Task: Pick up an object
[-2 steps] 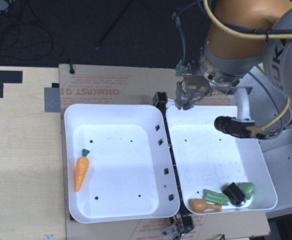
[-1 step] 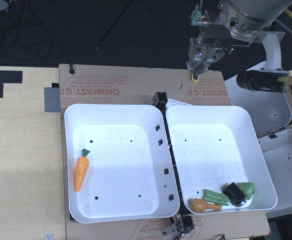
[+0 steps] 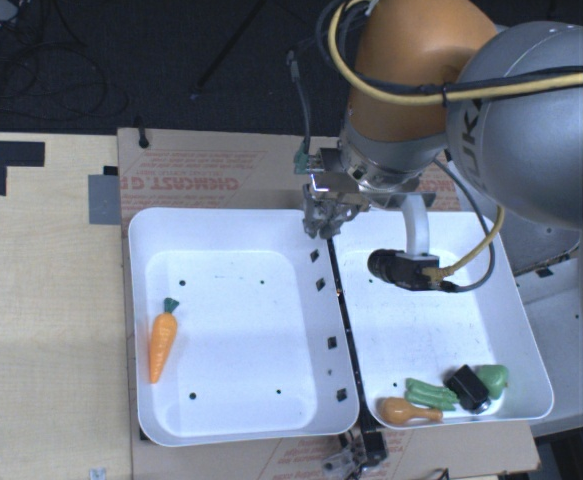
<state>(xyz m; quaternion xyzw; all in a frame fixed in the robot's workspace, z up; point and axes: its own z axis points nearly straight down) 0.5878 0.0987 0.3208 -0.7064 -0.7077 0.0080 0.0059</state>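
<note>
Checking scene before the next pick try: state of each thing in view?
carrot: lying flat in the left bin, near its left wall.
green pod: lying in the right bin, front corner.
black block: tilted, resting against the green piece.
orange pear-shaped piece: lying by the front wall.
gripper: above the divide between the bins, holding nothing visible.

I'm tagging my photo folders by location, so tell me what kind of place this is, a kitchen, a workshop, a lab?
Most likely a robotics lab bench for pick-up trials: a grey and orange arm reaches over two white bins, which hold toy food such as a carrot, not real groceries.
</note>
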